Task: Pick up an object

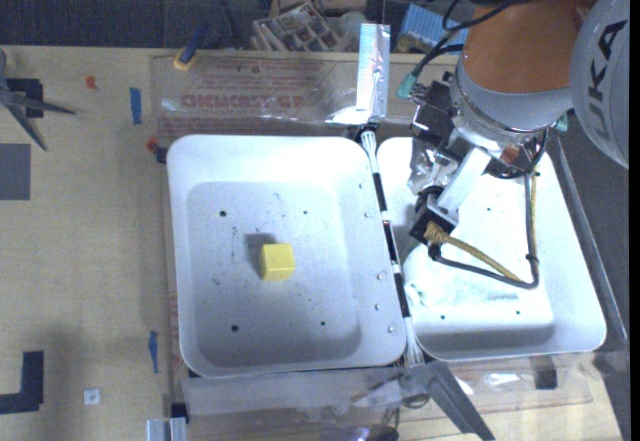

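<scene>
A yellow block (278, 261) is seen lying in the left bin (200, 179), a little left of the middle of its floor and well apart from every wall. It is touched by nothing. The right bin (570, 329) is set just beside the left one, and their rims are met along a dark seam.

The arm (600, 39), grey with an orange band (520, 19), is seen reaching in from the right over the far part of the right bin. The hand (428, 174) is placed over that bin near its left wall, close to the seam and well apart from the block. Whether the hand is wide or narrow cannot be told, as it is blurred and partly covered by the wrist.

Behind the bins a clear plastic sheet (260, 94) with red lettering is laid on the wooden desk (80, 249). A short strip of blue tape (136, 106) is stuck to the desk to the left of that sheet.
</scene>
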Controlling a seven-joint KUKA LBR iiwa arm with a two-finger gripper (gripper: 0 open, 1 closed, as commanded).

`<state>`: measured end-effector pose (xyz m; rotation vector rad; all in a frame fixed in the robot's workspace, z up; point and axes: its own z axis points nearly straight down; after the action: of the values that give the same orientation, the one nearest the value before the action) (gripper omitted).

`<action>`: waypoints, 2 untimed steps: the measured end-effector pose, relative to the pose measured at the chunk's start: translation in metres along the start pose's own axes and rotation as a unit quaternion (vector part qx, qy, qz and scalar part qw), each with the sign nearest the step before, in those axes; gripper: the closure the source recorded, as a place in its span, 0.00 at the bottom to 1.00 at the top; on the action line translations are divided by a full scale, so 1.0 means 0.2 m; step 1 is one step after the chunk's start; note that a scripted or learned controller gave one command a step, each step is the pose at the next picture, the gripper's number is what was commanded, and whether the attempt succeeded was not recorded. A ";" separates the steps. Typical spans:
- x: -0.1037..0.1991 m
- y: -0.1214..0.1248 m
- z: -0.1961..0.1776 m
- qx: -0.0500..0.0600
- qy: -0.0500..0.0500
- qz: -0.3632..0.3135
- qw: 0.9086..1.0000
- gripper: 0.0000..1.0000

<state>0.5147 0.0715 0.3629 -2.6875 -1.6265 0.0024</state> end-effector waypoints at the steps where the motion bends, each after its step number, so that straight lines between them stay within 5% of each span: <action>1: 0.10 0.11 -0.03 -0.001 0.000 -0.007 1.000 1.00; 2: 0.26 -0.21 -0.08 0.001 -0.001 -0.143 0.990 1.00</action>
<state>0.5017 0.1359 0.3780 -2.4254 -1.9940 0.0062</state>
